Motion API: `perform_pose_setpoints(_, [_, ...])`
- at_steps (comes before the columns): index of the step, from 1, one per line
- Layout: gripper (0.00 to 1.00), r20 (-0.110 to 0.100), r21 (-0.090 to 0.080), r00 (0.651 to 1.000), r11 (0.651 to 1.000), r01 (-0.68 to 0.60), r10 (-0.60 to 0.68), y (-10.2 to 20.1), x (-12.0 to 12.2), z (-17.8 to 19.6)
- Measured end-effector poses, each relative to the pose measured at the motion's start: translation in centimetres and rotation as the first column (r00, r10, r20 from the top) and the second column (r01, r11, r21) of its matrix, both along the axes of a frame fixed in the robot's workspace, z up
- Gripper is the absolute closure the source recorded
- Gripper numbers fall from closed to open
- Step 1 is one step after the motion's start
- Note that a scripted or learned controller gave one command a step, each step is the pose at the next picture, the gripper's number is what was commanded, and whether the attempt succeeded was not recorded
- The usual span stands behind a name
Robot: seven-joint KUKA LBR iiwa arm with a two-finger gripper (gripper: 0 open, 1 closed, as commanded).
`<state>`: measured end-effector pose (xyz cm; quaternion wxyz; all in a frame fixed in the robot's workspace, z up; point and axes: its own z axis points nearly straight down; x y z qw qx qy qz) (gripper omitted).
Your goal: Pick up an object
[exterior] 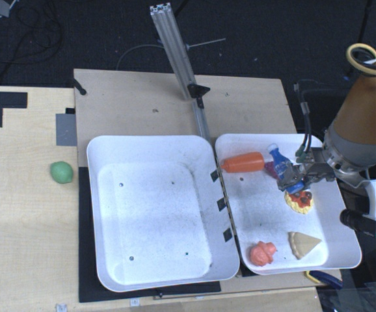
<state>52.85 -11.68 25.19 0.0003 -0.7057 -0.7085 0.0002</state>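
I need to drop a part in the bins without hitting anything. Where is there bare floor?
The left bin has bare floor wall to wall. In the right bin, a bare patch lies between the orange cylinder and pink lump. Its far right is crowded: gripper, yellow-red toy, tan wedge.

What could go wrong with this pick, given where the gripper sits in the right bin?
1. The gripper sits amid a tight cluster: blue object, yellow-and-red object and orange cylinder. It may nudge or half-catch a neighbour instead of getting one clean grasp.
2. The cluster lies near the right bin's far wall, so a pushed item could jam against the rim.
3. The cylinder looks round and could roll if bumped.
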Motion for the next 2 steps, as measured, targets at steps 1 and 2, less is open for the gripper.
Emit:
perform_pose_setpoints(1, [1.00,-0.001,0.001,1.000,1.000,0.000,0.000,5.0,2.3,-1.4])
perform_pose_setpoints(2, [1.00,-0.001,0.001,1.000,1.000,0.001,-0.001,9.8,4.4,-2.6])
